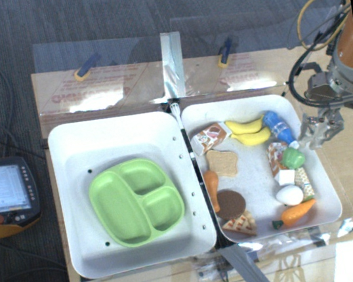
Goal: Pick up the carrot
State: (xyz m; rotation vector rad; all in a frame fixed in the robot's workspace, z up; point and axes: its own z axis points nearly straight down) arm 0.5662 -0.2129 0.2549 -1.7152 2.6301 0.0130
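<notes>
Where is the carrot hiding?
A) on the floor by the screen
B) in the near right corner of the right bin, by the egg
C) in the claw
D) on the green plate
B: the carrot lies in the right bin, in its near right corner, just below the white egg, while the claw sits up by the bin's right rim.

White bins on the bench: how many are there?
2. The left bin holds a green tray; the right bin, touching it, holds the carrot and other food.
</notes>
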